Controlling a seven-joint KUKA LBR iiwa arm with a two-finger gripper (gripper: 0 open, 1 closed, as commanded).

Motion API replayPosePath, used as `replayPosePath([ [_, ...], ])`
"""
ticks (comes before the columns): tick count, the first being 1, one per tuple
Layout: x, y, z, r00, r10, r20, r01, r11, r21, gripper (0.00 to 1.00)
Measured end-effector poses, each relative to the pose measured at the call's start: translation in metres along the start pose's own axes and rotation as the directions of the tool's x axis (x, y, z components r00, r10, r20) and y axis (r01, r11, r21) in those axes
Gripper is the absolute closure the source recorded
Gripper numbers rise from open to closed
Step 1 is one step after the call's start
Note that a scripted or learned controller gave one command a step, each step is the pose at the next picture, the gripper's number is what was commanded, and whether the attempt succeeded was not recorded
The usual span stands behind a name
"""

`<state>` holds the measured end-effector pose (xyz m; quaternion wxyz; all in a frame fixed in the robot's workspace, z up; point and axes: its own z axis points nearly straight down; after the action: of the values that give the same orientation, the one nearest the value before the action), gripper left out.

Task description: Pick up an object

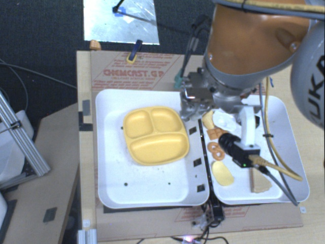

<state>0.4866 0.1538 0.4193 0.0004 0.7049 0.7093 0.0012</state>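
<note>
Camera view: left bin holds 1 yellow divided plate; right bin holds small food pieces; hand state unclear.

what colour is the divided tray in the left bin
Yellow: the divided tray shows clearly in the camera view.

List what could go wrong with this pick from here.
1. The small items in the right bin, such as the pretzel and the yellow chip, lie crowded together, so a grasp may catch two or none.
2. The arm hides part of that bin from the camera.
</note>
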Motion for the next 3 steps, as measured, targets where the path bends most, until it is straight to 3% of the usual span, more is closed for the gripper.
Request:
replayPosePath([
  [3, -0.001, 0.002, -0.034, 1.000, -0.013, -0.002, 0.013, 1.000, -0.010, 1.00],
])
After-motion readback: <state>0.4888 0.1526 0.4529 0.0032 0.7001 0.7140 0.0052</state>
